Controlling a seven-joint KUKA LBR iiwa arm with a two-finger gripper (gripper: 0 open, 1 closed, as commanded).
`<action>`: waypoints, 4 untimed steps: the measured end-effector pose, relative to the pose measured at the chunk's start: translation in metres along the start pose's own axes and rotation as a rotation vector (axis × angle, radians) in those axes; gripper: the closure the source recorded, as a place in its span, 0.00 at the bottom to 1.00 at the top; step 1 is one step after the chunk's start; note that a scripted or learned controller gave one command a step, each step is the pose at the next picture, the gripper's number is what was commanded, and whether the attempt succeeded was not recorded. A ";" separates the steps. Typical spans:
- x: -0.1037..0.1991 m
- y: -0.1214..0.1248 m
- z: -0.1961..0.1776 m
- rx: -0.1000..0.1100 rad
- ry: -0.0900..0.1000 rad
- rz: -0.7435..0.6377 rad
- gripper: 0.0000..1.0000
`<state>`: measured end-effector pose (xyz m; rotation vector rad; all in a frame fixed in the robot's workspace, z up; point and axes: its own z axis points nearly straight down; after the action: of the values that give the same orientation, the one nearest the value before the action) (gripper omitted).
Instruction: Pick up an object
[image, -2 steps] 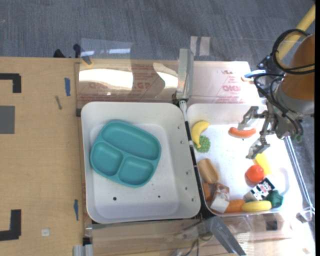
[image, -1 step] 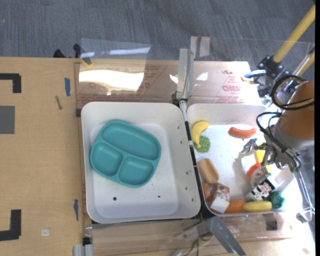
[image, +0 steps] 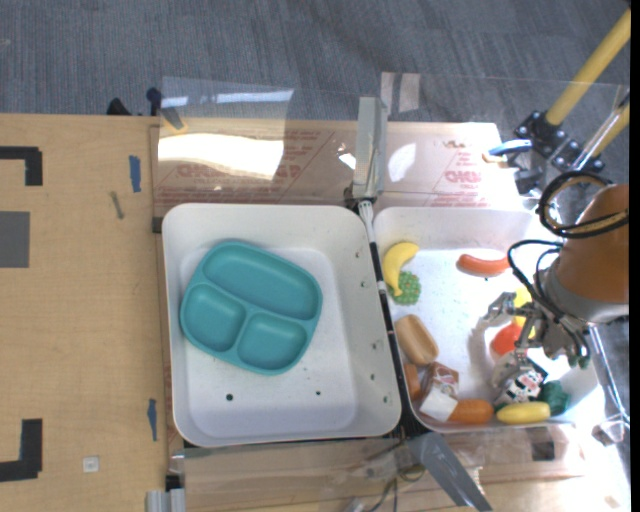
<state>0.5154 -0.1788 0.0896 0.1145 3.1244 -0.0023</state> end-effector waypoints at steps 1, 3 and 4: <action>0.030 -0.004 -0.001 0.001 -0.003 0.010 0.00; -0.004 -0.047 0.001 0.003 0.001 0.011 0.00; -0.102 0.011 0.003 -0.003 0.003 0.082 0.00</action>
<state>0.6179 -0.1750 0.0880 0.2434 3.1203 0.0031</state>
